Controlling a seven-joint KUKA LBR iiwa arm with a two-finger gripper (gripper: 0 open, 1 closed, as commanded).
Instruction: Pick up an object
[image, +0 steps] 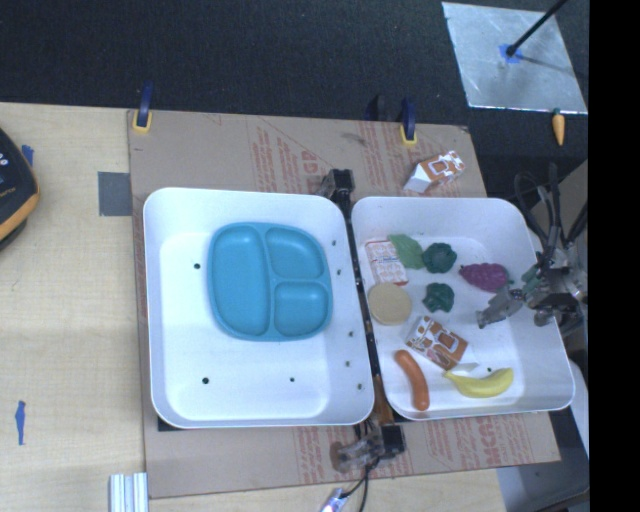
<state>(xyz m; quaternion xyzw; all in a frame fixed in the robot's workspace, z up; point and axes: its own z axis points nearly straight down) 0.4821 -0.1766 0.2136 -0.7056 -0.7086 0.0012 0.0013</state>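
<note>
While the gripper (497, 315) hangs released over the right bin (520, 215), one plate (268, 279) fills the left bin (170, 330); two broccoli (438, 257), one banana (481, 382), one sausage (413, 379).

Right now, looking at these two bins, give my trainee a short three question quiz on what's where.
1. True or false: the blue divided plate lies in the left bin.
2. Which lies nearest the right bin's front edge? A) purple grapes B) banana C) green leaf
3. Fill in: the small carton outside the bins lies on the ______.

Key: 1 true; 2 B; 3 cardboard.
</note>
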